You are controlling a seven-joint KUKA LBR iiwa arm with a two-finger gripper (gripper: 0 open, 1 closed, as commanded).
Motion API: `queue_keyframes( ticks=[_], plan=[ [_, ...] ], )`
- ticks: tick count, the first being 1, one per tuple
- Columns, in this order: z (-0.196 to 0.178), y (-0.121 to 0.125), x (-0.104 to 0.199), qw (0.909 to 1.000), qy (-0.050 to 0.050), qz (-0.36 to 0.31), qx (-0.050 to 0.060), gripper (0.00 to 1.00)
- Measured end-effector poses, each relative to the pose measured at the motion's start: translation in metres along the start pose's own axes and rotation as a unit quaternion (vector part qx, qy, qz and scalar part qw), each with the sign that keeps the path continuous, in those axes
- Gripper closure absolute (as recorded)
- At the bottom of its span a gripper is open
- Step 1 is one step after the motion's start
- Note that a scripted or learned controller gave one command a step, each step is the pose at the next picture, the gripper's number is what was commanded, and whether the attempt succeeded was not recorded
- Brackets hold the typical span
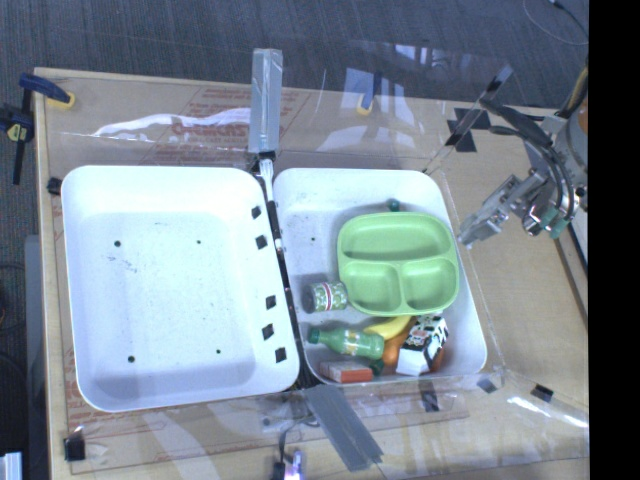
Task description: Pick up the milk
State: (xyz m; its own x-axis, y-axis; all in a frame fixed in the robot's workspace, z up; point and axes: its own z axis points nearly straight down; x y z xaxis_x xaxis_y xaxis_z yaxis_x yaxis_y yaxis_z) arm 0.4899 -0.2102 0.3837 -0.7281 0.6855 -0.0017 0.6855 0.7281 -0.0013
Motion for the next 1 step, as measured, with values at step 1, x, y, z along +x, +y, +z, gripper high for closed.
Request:
queue_keyframes(
  ticks=[1],
  plan=[
    [-0.0611, 0.0386, -0.0393, 0.9886, -0.002, -0.150, -0.001, 1.00]
  ],
)
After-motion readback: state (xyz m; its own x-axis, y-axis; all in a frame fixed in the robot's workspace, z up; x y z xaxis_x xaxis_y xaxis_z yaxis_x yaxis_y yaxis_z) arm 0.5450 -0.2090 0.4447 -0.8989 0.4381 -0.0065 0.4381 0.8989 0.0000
